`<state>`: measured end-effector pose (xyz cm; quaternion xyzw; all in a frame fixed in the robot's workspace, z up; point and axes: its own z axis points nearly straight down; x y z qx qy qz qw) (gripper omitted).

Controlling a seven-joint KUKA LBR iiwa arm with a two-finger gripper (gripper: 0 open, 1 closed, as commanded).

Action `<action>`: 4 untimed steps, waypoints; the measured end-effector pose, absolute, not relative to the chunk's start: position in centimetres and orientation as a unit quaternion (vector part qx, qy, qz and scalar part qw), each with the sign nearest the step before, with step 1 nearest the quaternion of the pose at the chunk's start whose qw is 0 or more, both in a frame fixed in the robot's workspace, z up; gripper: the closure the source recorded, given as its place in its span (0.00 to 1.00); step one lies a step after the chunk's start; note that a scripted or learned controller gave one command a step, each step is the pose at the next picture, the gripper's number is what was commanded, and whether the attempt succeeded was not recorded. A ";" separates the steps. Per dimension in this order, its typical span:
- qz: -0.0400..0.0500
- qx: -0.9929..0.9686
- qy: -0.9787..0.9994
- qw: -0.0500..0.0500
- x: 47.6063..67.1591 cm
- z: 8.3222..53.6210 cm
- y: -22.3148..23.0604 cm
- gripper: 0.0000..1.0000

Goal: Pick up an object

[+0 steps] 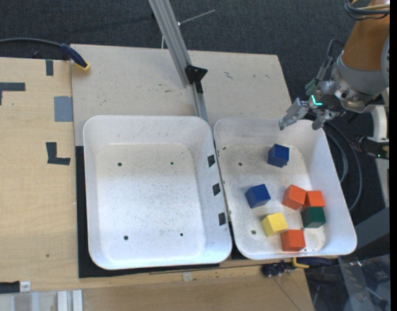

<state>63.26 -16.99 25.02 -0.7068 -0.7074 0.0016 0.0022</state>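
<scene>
The KUKA arm (363,50) hangs over the far right corner of the right-hand bin (334,173), its gripper (303,116) poised above the rim with nothing between the jaws, which appear to stand apart, one tip splayed left toward the bin and the other pointing down. The step in hand looks like the approach: no cube has been touched and the pick itself is not yet begun.

Seven small cubes lie on the floor of that bin. The nearest to the gripper is a dark blue cube (278,155), standing alone below and to the left of the jaws, well apart from its neighbours. A second blue cube (257,195) sits toward the bin's middle, also by itself. Lower down, a yellow cube (274,223) sits just beside an orange cube (293,240), while two more orange cubes (304,197) and a green cube (313,217) crowd together against the right wall. The left-hand bin (88,135) holds none of them.

The lone dark blue cube seems the easiest target, since there is room on either side for the jaws. The next move would call for swinging inward over it, squaring the jaws to its faces, then descending before closing. The clustered cubes at the right wall would likely be harder to straddle.
</scene>
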 end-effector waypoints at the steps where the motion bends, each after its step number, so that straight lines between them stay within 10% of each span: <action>1: 0.001 -0.706 -0.708 0.000 63.3 25.3 -17.0 0.00; 4: -0.003 -0.706 -0.708 -0.009 64.3 11.7 -16.5 0.00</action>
